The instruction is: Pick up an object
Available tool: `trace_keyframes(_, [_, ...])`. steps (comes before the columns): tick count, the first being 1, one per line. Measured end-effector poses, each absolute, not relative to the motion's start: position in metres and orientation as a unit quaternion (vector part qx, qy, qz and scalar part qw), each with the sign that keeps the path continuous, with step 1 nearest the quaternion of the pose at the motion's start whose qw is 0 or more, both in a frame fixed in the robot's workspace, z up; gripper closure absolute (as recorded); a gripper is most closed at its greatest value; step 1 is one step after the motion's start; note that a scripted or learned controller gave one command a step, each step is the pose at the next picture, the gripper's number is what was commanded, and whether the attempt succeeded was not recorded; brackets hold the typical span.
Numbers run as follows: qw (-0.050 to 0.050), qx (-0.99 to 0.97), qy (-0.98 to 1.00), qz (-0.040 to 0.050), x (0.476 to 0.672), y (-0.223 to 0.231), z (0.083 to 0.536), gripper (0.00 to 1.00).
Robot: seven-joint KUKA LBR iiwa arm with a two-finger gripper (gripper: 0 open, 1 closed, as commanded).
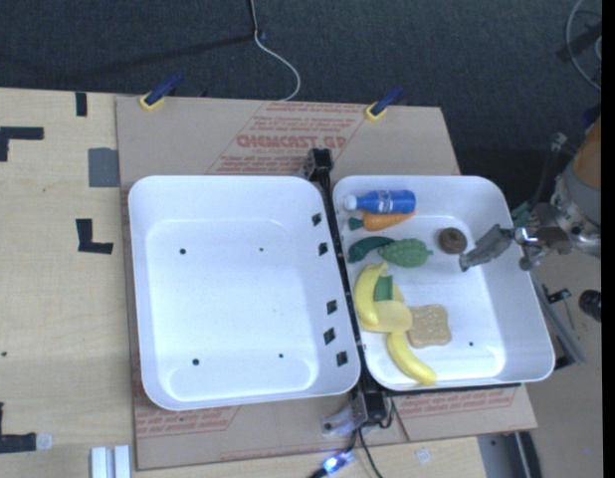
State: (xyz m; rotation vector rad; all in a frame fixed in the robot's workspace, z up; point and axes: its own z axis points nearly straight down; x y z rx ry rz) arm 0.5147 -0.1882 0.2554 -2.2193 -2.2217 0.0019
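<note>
My claw [487, 249] hangs over the right bin [521, 312], just inside its right wall, reaching in from the edge. From this slant I can make out one grey finger and cannot tell whether my claw is apart or together; nothing shows clamped in it.

The things I could take all lie in that bin. The small brown round piece [452, 239] sits nearest, just left of my claw. Further left, against the bin's left wall, are the blue bottle [384, 202] with the orange carrot [384, 221] touching it, the green leafy piece [402, 252], two bananas [379, 307] and the slice of toast [429, 327].

My worry is the crowding. The left-side things touch or overlap, so a descent there could land on two at once and pinch neither. The brown piece is small and round; I judge it could roll away from a slightly off-centre closing. The bin wall beside me could also catch a finger.
</note>
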Motion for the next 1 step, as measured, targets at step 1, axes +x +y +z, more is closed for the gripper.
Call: trace_keyframes(1, [0.004, -0.705, -0.71, 0.0015, 0.5762, -0.1392, 0.1654, 0.0])
